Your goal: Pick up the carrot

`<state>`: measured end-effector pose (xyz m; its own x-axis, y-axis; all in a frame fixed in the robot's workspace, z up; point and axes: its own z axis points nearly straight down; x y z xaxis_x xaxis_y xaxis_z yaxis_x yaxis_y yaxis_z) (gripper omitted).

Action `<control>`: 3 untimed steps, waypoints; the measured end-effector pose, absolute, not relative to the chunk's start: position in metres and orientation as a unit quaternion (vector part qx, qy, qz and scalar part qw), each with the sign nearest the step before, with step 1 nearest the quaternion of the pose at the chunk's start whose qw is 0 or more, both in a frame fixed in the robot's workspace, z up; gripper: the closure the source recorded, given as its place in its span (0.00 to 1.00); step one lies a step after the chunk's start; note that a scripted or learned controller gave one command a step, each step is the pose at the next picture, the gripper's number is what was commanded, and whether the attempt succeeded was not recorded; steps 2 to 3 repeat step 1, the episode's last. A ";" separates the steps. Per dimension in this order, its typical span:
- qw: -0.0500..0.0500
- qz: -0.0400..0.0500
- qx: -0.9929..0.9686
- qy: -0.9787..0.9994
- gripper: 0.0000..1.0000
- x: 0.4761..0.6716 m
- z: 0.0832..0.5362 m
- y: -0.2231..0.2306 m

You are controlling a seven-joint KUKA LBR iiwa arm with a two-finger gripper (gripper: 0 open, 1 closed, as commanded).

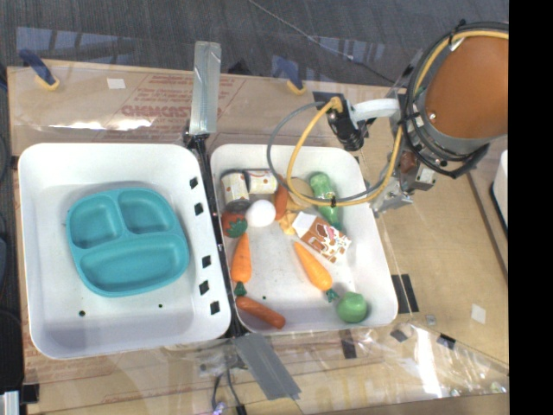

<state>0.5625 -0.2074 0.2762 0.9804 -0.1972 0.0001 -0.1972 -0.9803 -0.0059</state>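
right bin [380, 258]: shallow white bin holding the clutter of toy food; its far right corner lies just below the arm.
left bin [34, 258]: white bin carrying a teal divided plate [128, 239] near its middle.
carrot [313, 266]: orange, lying slantwise just right of the right bin's middle, its green stem end toward the near right corner; its upper end touches or slips under a printed packet [327, 239].
second carrot [241, 258]: orange, upright along the right bin's left wall; which one the task means cannot be told.
neighbours: a white egg [261, 213], a small can [234, 188], a green apple [352, 307] at the near right corner, a reddish sausage-like piece [259, 314] at the near edge, a green vegetable [321, 186] by the far wall.
arm [462, 85]: orange band and grey links over the bench beyond the bin's far right corner, yellow and grey cables looping across the bin.
gripper [399, 195]: judged to hang just outside the bin's right wall, well apart from either carrot; fingers too small and dark to read, so cannot tell.
risks: a descent on the slanted carrot could pinch the packet or nudge the apple; a cross-axis grasp may slip off the tapered body; the slack cable could drag items.
writing: red print on the bench sheet and the packet's label are too blurred to read.
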 end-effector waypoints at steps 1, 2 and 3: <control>0.003 0.000 -0.995 0.099 1.00 0.497 0.283 -0.211; 0.003 0.000 -0.995 0.099 1.00 0.497 0.283 -0.211; 0.003 0.000 -0.995 0.099 1.00 0.497 0.283 -0.211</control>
